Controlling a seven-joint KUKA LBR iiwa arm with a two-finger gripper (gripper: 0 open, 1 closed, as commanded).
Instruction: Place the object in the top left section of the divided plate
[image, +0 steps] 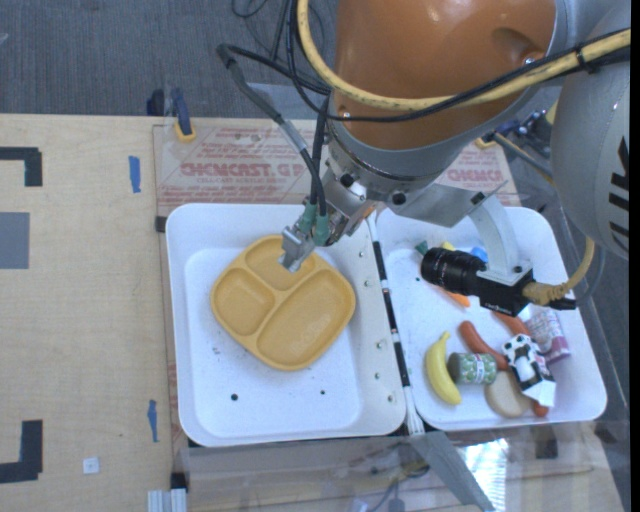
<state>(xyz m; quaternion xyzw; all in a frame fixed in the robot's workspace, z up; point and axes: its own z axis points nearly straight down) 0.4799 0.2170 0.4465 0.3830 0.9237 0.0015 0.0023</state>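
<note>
End effector (299, 250) over divided plate (284, 312), banana (440, 368) apart

The divided plate (284, 311) is lying in the left bin (200, 400); the banana (440, 369) is lying in the right bin (580, 390).

The arm (450, 90) runs off the top and right edges above the gripper (298, 250); whatever sits between its fingers is too small to tell; right of it, the arm hides the right bin's (585, 395) far rim.
</note>
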